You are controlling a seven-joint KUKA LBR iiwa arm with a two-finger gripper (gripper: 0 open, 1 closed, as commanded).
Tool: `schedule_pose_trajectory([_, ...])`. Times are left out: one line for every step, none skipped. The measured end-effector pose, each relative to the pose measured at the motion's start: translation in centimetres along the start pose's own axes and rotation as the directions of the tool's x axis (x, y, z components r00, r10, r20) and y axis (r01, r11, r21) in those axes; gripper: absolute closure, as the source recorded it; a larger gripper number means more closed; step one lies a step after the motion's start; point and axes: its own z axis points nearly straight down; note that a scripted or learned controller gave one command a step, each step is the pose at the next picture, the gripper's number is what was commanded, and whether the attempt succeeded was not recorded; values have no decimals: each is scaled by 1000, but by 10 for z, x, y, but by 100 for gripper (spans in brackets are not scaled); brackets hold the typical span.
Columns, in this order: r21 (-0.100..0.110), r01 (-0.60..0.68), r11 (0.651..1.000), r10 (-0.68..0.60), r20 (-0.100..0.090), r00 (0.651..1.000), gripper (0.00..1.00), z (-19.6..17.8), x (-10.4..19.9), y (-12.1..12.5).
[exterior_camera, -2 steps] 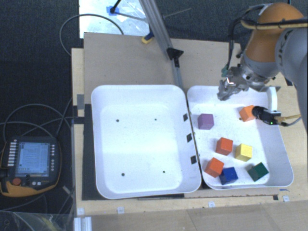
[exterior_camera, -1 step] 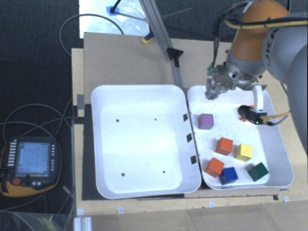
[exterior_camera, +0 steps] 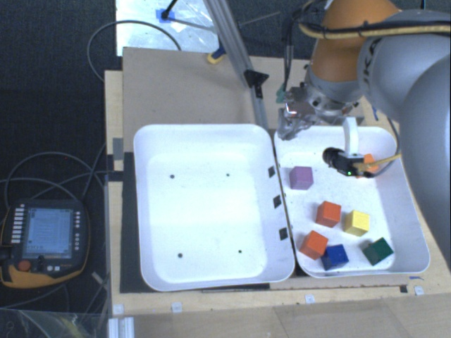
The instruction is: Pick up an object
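The grey two-finger gripper (exterior_camera: 294, 127) hangs at the right white plastic bin's (exterior_camera: 411, 210) far edge; its jaws' state cannot be told. The small purple cube (exterior_camera: 301, 177) lies just below; next, probably descending onto it

Both bins are white: the left bin (exterior_camera: 204, 203), the right bin (exterior_camera: 405, 210); in the right one lie a purple cube (exterior_camera: 301, 177), two orange cubes (exterior_camera: 328, 213) (exterior_camera: 314, 244), a yellow cube (exterior_camera: 356, 222), a blue cube (exterior_camera: 335, 256) and a dark green cube (exterior_camera: 378, 251); the tabletop (exterior_camera: 183, 83) is tan; the arm (exterior_camera: 394, 62) is grey with an orange band; the pendant (exterior_camera: 44, 243) is grey and orange.
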Motion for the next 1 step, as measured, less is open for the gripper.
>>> schedule_pose_trajectory([0, 1, 1000, -1, 0, 1000, 100, 2, 63, 8])
